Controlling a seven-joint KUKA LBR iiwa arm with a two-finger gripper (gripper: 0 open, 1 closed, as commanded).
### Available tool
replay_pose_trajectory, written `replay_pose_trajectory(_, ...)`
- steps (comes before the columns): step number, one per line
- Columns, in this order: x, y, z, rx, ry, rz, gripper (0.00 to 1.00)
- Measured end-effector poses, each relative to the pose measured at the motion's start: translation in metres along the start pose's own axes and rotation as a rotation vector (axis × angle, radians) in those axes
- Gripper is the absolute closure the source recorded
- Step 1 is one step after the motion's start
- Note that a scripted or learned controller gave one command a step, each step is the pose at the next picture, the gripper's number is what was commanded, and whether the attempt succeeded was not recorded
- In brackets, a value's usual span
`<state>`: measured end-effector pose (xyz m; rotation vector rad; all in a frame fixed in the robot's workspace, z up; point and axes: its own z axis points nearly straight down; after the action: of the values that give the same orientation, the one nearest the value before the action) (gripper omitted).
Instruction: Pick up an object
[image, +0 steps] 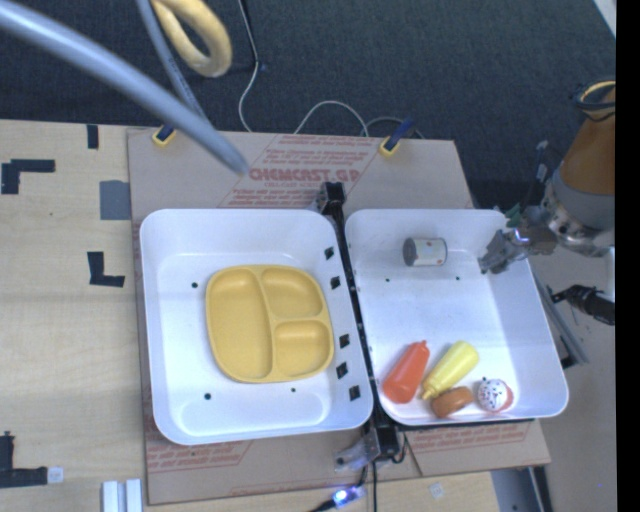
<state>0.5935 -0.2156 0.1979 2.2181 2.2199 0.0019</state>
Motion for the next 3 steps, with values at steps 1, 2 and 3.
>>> replay_pose_trajectory(1, 0.009, 0.001, -0.046, 0.000, 0.000, -0.002, 1.00)
replay_pose_trajectory(2, 0.061, 0.013, -0.053, 0.002, 0.003, -0.006, 1.00)
replay_pose_trajectory(3, 0.121, 0.024, -0.042, 0.005, 0.004, -0.006, 1.00)
